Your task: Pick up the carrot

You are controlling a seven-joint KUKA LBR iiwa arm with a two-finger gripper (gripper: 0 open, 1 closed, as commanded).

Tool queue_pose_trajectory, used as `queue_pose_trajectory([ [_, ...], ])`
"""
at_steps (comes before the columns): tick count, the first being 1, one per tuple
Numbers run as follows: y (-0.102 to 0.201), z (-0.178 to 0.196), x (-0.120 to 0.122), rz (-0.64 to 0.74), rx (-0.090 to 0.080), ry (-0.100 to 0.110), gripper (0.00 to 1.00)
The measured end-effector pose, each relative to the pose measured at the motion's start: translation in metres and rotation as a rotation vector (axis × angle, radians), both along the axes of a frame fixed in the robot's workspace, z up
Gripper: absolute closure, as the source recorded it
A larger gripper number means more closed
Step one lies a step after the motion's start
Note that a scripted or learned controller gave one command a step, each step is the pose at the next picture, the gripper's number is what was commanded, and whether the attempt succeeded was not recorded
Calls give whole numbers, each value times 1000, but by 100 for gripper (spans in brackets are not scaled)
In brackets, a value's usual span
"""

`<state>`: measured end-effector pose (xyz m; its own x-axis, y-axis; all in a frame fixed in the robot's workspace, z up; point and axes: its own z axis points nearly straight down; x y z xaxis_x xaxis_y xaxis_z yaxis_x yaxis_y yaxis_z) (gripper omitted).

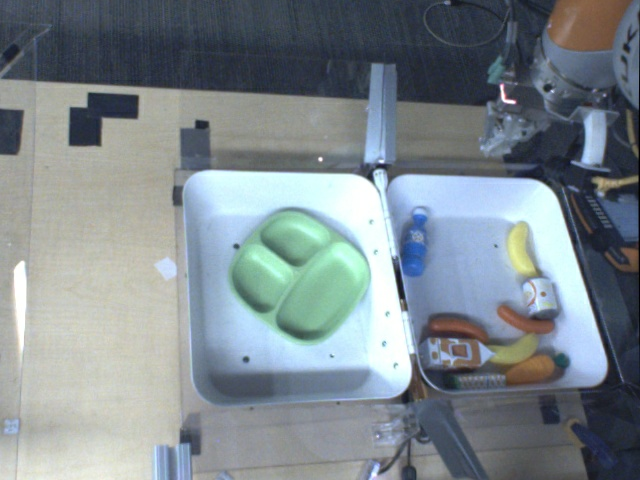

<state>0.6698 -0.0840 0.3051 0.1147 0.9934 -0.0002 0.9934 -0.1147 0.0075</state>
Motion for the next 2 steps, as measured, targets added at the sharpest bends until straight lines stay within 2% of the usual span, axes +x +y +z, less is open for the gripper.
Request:
queue_pose_trajectory([
  [1,84,-65,0,43,1,4,100],
  [2,69,-43,0,-235,2,3,100],
])
